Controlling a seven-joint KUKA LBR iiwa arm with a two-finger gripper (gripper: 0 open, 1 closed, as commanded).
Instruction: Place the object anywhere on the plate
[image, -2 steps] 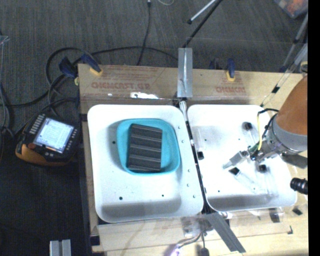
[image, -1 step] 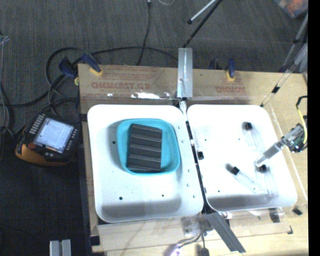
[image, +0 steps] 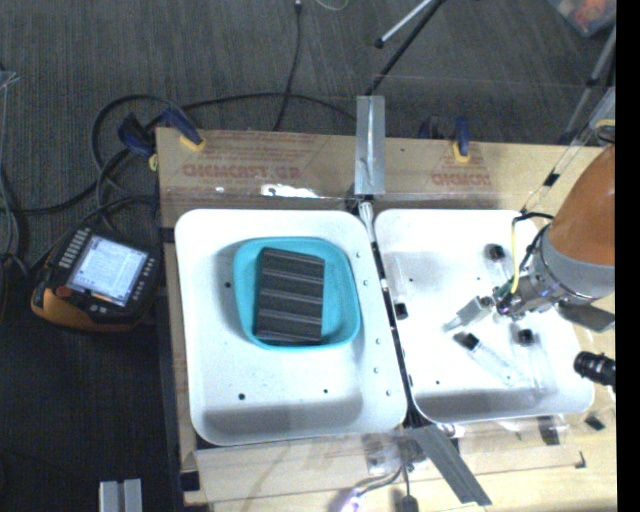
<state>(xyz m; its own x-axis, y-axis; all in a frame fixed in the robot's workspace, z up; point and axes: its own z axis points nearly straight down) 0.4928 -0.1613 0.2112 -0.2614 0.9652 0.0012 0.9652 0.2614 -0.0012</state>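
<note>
A dark grey ribbed block (image: 290, 294) lies flat in the middle of the teal plate (image: 343, 300), which sits in the left white bin (image: 205, 330). My gripper (image: 467, 331) hangs low over the right bin (image: 430, 380), well to the right of the plate and apart from the block. Its fingers (image: 462, 317) stand open and nothing is between them. The grey arm with its orange band (image: 592, 215) comes in from the right edge.
A metal divider (image: 370, 150) runs between the two bins. Two small dark spots (image: 495, 252) show on the right bin's floor near the gripper. A handheld pendant (image: 100, 270) with cables lies on the floor to the left.
</note>
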